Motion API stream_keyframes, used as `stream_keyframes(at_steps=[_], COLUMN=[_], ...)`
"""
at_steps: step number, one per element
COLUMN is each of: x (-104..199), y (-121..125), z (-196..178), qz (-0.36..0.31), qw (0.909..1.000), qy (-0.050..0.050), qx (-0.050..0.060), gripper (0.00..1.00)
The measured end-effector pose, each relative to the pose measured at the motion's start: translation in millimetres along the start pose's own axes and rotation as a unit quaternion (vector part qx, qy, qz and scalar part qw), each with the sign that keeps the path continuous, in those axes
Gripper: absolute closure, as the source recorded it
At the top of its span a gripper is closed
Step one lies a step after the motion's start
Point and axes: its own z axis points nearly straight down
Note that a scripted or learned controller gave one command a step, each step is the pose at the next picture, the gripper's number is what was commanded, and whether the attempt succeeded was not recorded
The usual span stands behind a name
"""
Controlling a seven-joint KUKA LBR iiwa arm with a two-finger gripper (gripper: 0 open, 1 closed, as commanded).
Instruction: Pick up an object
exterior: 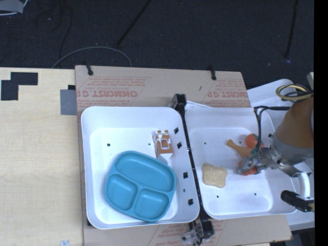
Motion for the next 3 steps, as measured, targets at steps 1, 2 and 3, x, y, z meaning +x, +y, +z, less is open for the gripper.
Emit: stream_keyframes(at_steps=[1,2,3], x=[4.9,6.2,9.0], y=[-8.3,-10.7,-19.1], z=[-54.9,-97.3,-145.0], qz=[-0.002,-0.003,-0.003], qw=[1.0,1.0,1.0], qy=[0.0,-0.001,-0.001], qx=[-0.001,-0.001,-0.001], gripper=[1.0,1.0,1.0])
